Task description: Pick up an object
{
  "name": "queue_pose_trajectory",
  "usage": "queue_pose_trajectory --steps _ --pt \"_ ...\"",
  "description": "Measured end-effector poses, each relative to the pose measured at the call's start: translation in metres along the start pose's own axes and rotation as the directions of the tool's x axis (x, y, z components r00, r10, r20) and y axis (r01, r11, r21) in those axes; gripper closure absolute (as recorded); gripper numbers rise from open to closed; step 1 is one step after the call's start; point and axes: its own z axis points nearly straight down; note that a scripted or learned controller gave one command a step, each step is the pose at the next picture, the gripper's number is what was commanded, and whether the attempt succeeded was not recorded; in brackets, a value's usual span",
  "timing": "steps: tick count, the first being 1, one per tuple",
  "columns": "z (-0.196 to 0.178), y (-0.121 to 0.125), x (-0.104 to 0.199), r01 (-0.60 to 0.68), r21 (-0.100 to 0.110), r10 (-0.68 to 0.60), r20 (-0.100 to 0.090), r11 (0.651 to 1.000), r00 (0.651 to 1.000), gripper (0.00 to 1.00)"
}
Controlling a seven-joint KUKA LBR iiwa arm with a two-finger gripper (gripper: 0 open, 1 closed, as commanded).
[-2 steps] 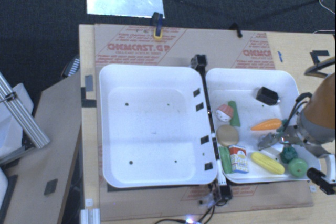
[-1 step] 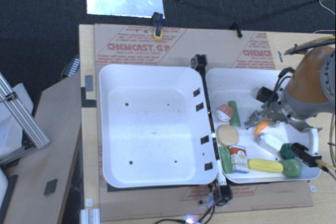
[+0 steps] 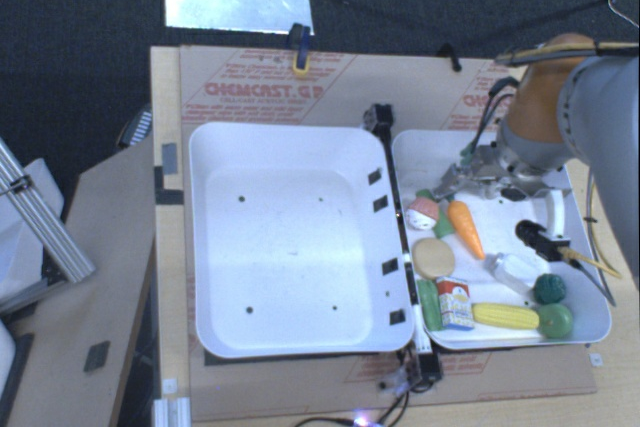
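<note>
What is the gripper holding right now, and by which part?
Cannot be told: the gripper sits low in the right bin above the carrot, nothing visibly between its fingers.

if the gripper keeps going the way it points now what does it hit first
The gripper points down and toward the left side of the right bin. Straight on, it would probably meet the red and white round toy first, beside the carrot, though depth is unclear from this slanted view.

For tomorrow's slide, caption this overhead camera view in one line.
Gripper hovers over right bin near carrot, corn and other toy foods.
</note>
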Motion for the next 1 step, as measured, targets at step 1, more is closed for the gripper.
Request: queue_pose_trajectory --steps 1 --pt "-0.0106 -0.0028 -0.0030 -0.005 0.003 0.005 0.000 1.000 1.000 1.00"
